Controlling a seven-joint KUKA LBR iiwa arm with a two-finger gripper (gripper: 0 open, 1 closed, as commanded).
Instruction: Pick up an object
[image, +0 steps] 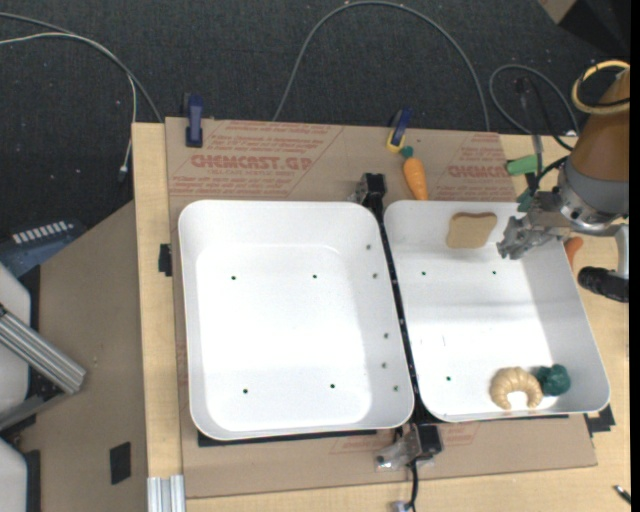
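A tan slice of toy bread (470, 231) lies at the far end of the right bin (560, 320). My gripper (517, 240) hangs just to its right, low over the bin's far right part, under the grey wrist and orange band. Nothing shows between its fingers. A cream croissant (516, 387) and a small dark green object (553, 379) lie together in the right bin's near right corner. An orange toy carrot (414, 176) rests on the cardboard beyond the bins.
The left bin (215, 230) sits beside the right one on a cardboard sheet. Blue clamps (194, 119) hold the sheet's far edge. A black clip (372, 187) stands between the bins at the far side. Cables run across the dark floor behind.
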